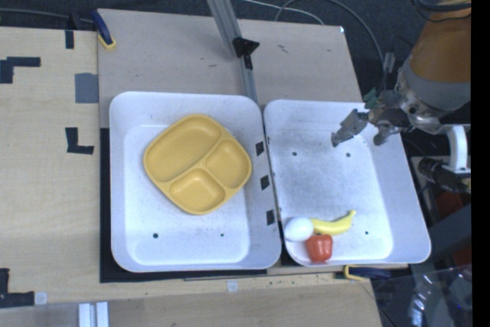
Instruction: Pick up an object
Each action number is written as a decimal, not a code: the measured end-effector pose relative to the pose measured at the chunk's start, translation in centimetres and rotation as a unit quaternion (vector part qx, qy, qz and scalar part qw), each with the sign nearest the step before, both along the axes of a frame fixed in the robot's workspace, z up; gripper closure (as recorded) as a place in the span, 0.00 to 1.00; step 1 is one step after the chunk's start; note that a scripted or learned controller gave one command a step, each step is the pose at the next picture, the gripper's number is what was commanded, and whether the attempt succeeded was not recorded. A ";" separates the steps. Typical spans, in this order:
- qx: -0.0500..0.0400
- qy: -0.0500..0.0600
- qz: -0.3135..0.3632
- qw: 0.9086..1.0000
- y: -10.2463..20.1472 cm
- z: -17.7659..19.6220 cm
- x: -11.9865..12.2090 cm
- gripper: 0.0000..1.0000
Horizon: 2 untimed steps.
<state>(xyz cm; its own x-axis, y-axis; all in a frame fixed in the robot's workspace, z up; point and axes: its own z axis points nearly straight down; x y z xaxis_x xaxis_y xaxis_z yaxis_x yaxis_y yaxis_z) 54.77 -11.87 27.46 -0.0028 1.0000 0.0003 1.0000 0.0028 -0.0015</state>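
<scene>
A yellow banana (pixel 335 223), a white egg-shaped ball (pixel 298 229) and a red pepper-like toy (pixel 320 247) lie together at the near edge of the right bin (pixel 398 188). My gripper (pixel 359 130) hovers over the far right part of that bin, well apart from those objects. Its two fingers stand open with nothing between them. A yellow divided plate (pixel 197 163) rests in the left bin (pixel 130 165).
A slanted metal pole (pixel 222 4) rises from the gap between the bins at the back. Cables run across the board behind the right bin. The wooden bench extends to the left with black tape marks.
</scene>
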 end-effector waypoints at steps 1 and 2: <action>0.000 0.000 0.000 1.000 0.0 0.0 0.0 0.00; 0.000 0.003 -0.001 1.000 1.0 -5.6 0.3 0.00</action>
<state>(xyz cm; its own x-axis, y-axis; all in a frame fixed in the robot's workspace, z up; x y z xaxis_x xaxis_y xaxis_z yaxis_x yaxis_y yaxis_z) 55.08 -10.91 21.88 -0.0015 1.0000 0.0002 1.0000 0.0015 -0.0075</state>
